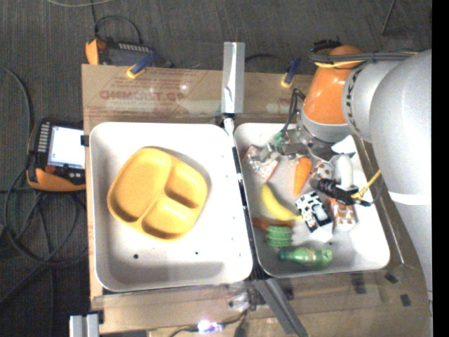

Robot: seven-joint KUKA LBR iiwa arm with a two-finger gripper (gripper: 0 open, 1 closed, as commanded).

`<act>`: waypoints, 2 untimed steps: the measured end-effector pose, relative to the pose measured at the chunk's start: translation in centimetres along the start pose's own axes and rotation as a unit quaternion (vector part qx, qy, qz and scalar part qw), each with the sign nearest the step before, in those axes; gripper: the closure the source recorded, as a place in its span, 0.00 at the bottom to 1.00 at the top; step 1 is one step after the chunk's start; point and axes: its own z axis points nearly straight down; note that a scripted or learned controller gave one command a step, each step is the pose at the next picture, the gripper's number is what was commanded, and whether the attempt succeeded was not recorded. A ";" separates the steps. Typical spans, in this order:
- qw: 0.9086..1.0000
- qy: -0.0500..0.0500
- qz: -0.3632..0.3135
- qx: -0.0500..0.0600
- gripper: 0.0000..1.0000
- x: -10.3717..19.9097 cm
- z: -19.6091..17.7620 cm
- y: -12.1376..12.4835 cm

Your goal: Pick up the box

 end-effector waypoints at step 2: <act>1.000 -0.002 0.019 -0.001 1.00 -1.5 0.0 3.5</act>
